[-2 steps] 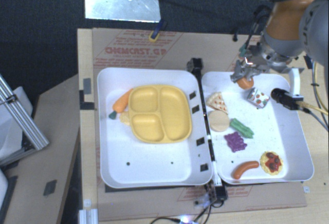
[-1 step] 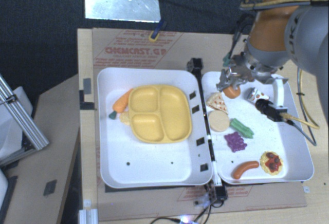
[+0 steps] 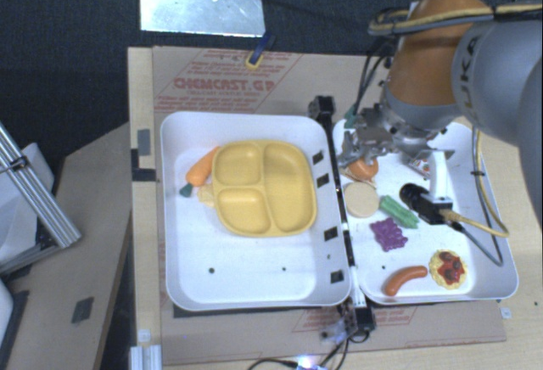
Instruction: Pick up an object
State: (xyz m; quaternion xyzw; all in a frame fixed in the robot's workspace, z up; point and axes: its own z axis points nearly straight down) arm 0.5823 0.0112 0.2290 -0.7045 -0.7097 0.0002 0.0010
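Observation:
My gripper (image 3: 363, 154) is low over the upper left part of the right bin (image 3: 501, 262). An orange toy food piece (image 3: 366, 167) lies right under it, partly hidden by the gripper. A tan round biscuit (image 3: 361, 199) sits just in front of that piece. A green pickle (image 3: 397, 211), purple grapes (image 3: 389, 233), a sausage (image 3: 405, 279) and a small pizza (image 3: 448, 268) lie further forward in the same bin.
The left bin (image 3: 254, 279) holds a yellow divided plate (image 3: 259, 187) with a carrot (image 3: 200, 167) at its left edge. A black-clipped wall (image 3: 333, 190) separates the two bins. The arm's grey and orange body looms over the right bin's back.

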